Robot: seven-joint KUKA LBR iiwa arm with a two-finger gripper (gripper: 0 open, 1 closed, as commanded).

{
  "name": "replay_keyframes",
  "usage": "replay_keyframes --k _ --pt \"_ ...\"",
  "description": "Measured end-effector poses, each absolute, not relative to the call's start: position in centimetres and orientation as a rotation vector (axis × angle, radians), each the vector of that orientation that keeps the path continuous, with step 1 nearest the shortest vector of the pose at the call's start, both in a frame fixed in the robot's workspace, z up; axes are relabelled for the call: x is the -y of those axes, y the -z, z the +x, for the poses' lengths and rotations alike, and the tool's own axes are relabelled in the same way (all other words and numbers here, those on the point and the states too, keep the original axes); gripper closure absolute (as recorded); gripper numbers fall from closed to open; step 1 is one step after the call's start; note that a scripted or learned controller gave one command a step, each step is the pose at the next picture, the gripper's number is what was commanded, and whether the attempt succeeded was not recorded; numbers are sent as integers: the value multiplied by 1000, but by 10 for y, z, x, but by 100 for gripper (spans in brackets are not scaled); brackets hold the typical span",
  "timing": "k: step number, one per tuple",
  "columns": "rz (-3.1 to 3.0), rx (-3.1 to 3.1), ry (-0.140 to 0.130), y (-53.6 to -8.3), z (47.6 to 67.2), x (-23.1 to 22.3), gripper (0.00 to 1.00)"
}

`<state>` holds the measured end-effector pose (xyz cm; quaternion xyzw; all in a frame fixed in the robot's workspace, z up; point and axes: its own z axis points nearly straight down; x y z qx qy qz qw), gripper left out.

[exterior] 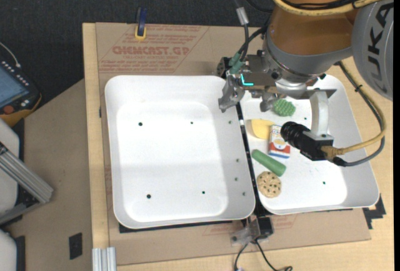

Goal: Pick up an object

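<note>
Cardboard under two white bins; the gripper (292, 96) hovers low over the right bin (353, 171), its opening impossible to tell. Nothing looks lifted: green ridged piece (284, 106) just beneath, cookie (270, 184) farther off.

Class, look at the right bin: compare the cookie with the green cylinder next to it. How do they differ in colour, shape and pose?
The cookie is tan with dark specks; the cylinder is plain green. The cookie is a flat round disc; the cylinder is long and rod-like. The cookie lies face up; the cylinder lies on its side, slanting across the bin. Both are small and lie near that bin's left wall.
</note>
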<state>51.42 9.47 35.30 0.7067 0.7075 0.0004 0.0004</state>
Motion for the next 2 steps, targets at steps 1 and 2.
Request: replay_keyframes --k 1,2 --pt "2218 -2221 -4 -364 515 -95 100" --pt "2228 -2224 13 -284 477 -93 100"
